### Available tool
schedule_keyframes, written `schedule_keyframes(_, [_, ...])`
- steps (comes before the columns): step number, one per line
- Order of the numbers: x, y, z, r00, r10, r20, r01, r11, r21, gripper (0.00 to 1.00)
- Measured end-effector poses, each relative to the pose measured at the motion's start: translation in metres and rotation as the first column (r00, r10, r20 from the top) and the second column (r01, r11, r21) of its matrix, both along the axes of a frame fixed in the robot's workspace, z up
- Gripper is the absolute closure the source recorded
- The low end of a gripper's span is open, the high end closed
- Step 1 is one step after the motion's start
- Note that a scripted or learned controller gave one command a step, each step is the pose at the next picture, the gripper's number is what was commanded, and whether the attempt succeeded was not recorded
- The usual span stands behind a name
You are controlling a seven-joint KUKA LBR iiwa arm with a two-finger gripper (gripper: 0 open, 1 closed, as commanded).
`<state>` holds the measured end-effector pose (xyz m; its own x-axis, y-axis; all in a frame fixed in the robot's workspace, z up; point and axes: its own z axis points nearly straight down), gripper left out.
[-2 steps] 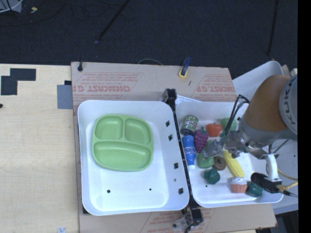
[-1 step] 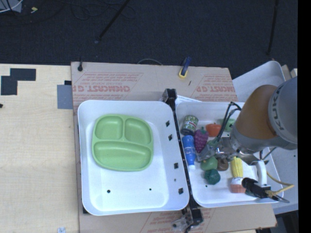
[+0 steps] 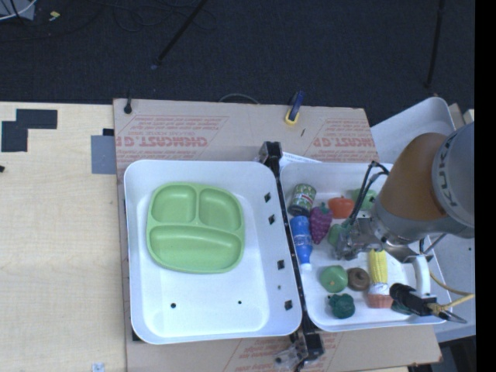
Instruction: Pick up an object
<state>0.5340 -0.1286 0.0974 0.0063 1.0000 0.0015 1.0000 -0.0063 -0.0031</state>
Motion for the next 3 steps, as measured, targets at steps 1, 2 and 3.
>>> schedule_keyframes(1, [0.003,0.005,0.043,1.0,0.006,0.003,-0.006,1.0,-0.001,1.0])
schedule_keyframes(2, [0.005,-0.006,0.091,1.0,0.003,0.005,-0.003,1.0,-0.002,1.0])
schedule_keyframes(3, [0.005,-0.006,0.132,1.0,0.006,0.004,-0.006,1.0,-0.001,1.0])
